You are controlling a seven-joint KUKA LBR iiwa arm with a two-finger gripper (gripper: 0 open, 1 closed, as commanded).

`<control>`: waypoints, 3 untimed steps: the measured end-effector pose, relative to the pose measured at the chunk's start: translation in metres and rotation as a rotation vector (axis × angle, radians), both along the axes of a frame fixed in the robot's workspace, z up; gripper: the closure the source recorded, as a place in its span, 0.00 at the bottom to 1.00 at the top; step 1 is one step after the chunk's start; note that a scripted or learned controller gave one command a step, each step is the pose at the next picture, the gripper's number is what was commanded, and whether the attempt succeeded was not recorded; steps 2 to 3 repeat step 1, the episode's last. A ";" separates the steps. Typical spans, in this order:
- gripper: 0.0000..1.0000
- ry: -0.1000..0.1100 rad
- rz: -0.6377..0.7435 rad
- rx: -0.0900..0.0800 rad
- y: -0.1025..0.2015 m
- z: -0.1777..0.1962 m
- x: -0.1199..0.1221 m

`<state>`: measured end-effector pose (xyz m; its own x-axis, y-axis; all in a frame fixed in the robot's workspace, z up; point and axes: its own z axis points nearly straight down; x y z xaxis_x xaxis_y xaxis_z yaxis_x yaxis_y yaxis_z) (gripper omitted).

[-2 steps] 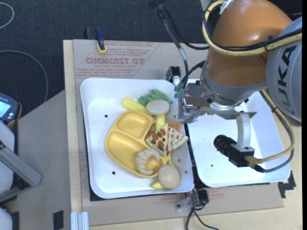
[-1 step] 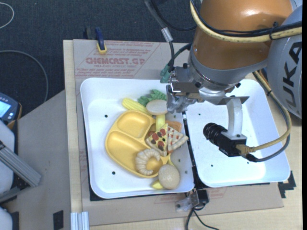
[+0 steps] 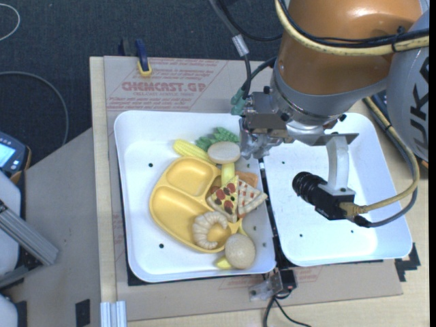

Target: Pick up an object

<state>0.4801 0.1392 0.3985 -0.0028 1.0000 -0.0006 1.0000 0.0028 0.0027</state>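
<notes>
The left white bin (image 3: 133,182) holds toy food. A yellow divided plate (image 3: 177,199) lies in its middle, with a curled shrimp (image 3: 208,228) on its lower part and a pizza slice (image 3: 238,197) at its right edge. A beige round bun (image 3: 240,250) sits at the bin's front. Near the back lie a pale disc (image 3: 223,152), a corn cob (image 3: 191,149) and a green leafy piece (image 3: 216,137). My gripper (image 3: 251,145) hangs over the divider between the bins, just right of the pale disc and above the pizza slice. I see nothing held in it.
The right white bin (image 3: 371,240) lies under the arm's big orange and grey wrist (image 3: 340,39). A black cylinder on a white bracket (image 3: 320,193) with a yellow cable hangs over it. Both bins rest on a cardboard sheet (image 3: 163,80).
</notes>
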 end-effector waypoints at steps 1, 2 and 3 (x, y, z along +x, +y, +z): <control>1.00 -0.001 0.001 -0.001 0.000 0.010 0.001; 1.00 -0.001 0.001 -0.001 0.000 0.010 0.001; 1.00 -0.001 0.001 -0.001 0.000 0.010 0.001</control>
